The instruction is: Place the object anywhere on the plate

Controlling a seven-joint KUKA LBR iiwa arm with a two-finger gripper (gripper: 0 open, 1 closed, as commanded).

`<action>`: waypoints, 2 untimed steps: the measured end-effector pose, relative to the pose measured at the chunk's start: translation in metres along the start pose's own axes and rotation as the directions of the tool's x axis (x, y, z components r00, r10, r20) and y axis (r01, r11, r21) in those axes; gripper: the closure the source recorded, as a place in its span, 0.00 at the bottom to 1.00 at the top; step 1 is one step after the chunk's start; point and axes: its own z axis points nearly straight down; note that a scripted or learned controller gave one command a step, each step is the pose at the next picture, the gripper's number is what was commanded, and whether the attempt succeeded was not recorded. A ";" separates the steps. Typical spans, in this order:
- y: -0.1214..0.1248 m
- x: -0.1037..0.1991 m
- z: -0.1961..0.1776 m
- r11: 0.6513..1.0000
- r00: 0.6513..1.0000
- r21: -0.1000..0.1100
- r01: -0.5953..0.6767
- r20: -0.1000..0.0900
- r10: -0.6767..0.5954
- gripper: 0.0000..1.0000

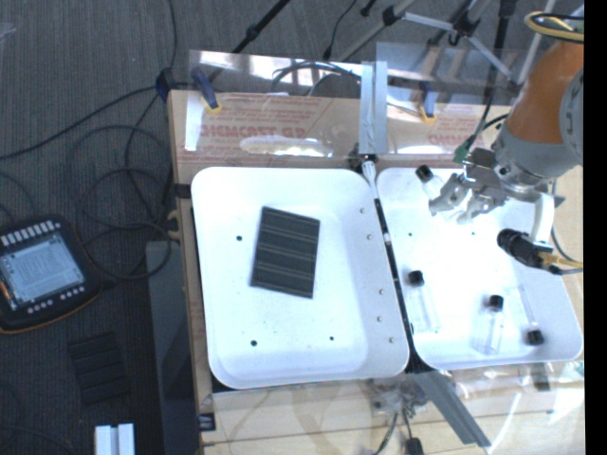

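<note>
In the camera view, two shallow white bins are seen side by side on the worktop [190,131]. In the left bin [213,254] a dark, ribbed rectangular plate [286,251] lies flat near the middle. In the right bin [455,273] several small clear vials with black caps are scattered: one [420,303] near the left wall, one [490,322] lower down toward the right, and a third [527,318] just beside it near the right edge. Which vial is meant as the object cannot be told.

The gripper [457,197] is held above the upper part of the right bin, well apart from the vials. Whether it is spread or closed cannot be told, and nothing is seen held in it.

The vials are judged to be light, rigid, smooth and apt to roll or slip; if glass, they are fragile. A hold across the middle of the clear barrel, square to its long axis, is judged safest, with gentle pressure.
</note>
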 end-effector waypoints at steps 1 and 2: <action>0.027 0.037 0.073 0.992 0.992 0.011 0.126 -0.004 -0.126 1.00; 0.003 0.050 -0.015 0.947 0.947 0.001 -0.321 -0.001 0.321 1.00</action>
